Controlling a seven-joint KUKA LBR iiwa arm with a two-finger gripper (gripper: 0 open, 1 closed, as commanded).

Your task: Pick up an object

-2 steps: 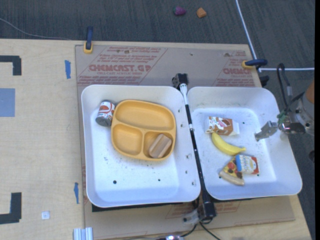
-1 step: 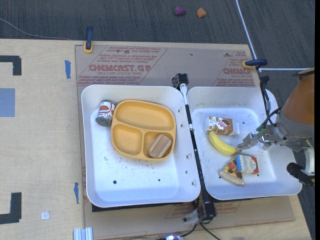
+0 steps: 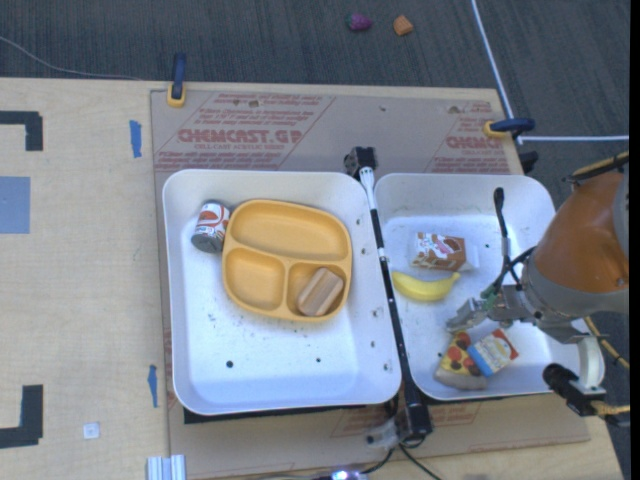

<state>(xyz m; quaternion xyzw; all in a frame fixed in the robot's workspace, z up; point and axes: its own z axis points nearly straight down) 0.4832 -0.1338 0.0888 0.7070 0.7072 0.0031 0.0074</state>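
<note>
While the arm [image 3: 590,238] reaches in from three o'clock, its bulky grey and orange body covers the right side of the right bin [image 3: 455,190], so that part of the bin floor is hidden. Its hand [image 3: 478,315] sits low in that bin, just above a colourful packet [image 3: 478,356] lying at about six o'clock in the bin; the metal tips are small and blurred, and I cannot tell how far apart they stand or whether anything is between them. At nine o'clock from the hand lies a banana [image 3: 425,286], and above that, toward twelve o'clock, a small brown-and-white snack pack [image 3: 440,252], its print too fine to read. The left bin [image 3: 280,383] holds a yellow divided tray [image 3: 280,233] with a tan, bread-like piece [image 3: 320,291] in its lower right compartment. A crushed can [image 3: 209,226] lies touching the tray's nine o'clock edge. Beyond the tabletop [image 3: 70,288], two tiny bits on the dark floor stay hard to identify.
</note>
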